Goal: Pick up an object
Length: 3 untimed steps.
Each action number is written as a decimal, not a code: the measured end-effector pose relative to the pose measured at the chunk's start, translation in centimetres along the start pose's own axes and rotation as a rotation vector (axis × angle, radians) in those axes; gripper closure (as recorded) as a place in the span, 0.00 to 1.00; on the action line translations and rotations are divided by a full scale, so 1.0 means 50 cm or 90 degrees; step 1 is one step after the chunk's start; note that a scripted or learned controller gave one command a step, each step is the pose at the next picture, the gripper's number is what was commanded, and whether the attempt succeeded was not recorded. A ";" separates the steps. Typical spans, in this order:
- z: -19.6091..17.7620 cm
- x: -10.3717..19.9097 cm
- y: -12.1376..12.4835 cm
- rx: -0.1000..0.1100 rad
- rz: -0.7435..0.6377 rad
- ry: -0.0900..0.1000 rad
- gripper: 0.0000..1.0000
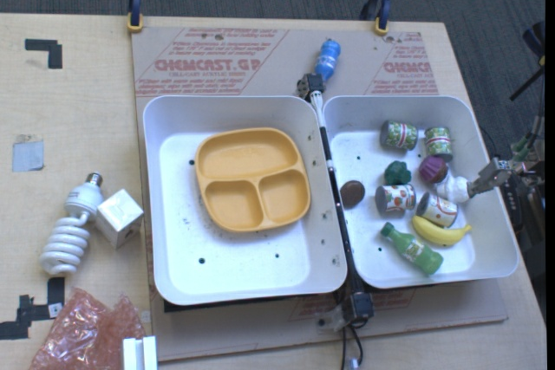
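Bench (78, 126) of pale board, two shallow white bins side by side on it. Left bin (165, 256) carries a yellow divided tray (251, 178), set toward its back and middle, three compartments, nothing in them. Right bin (486, 260) carries the small things, all crowded toward its right half: two striped cans (399, 134) (438, 141) near the back edge, just beside each other; a dark purple piece (433, 168) in front of the second can; a green lump (397, 172) left of that; a third can (395, 198) lying below the green lump; a brown disc (352, 192) alone near the bin's left wall; a white and red cup (436, 209) touching a banana (440, 230) toward the right wall; a green bottle (411, 246) on its side near the front edge. Gripper (475, 184) comes in over the right wall of this bin, tips low beside a small white object (453, 186) by the cup; whether the jaws are wide, narrow or closed on anything, cannot tell. On the bench left of the bins: a spiral light bulb (71, 225), a white cube (120, 215) touching it, crumpled red wrap (78, 329) at the front edge. A blue bottle (328, 59) lies behind the bins, at the seam between them.
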<state>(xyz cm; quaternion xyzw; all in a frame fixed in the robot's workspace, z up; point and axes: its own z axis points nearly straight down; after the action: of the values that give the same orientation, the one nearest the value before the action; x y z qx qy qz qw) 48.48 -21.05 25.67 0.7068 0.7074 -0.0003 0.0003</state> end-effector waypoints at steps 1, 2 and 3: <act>0.269 0.007 0.200 0.000 0.000 0.000 0.00; 0.332 0.120 0.304 0.007 0.002 0.002 0.00; 0.311 0.119 0.306 0.006 -0.001 0.000 1.00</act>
<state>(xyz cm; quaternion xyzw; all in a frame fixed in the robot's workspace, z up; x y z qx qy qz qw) 63.76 -15.07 10.12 0.7064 0.7078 -0.0033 -0.0028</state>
